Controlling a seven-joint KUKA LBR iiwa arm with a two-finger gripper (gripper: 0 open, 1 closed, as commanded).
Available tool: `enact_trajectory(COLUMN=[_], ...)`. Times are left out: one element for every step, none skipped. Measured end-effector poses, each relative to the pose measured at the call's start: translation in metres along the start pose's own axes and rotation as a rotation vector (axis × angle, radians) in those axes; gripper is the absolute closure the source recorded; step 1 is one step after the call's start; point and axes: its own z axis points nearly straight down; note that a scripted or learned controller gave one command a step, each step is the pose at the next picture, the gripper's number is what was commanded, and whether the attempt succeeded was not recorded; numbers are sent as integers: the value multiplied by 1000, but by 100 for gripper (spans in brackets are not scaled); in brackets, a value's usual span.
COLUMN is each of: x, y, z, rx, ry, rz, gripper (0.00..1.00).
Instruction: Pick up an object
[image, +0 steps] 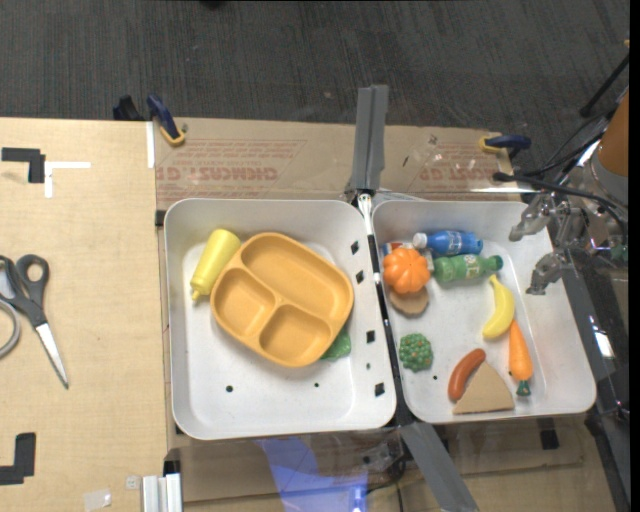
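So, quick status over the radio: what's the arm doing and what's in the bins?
Gripper at right bin's right rim, nothing held. Banana and carrot nearest. Left bin holds orange tray, yellow bottle.

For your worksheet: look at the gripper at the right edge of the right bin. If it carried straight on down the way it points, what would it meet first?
Probably the right bin's rim or its bare floor just inside. The gripper sits over that right edge, pointing roughly downward. The banana lies nearest but further left. Height is hard to judge from this slanted view.
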Motion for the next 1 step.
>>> enact_trajectory(x=[33], y=[0], z=[102], rx=[0], ry=[-1], rz=[82], gripper=[0])
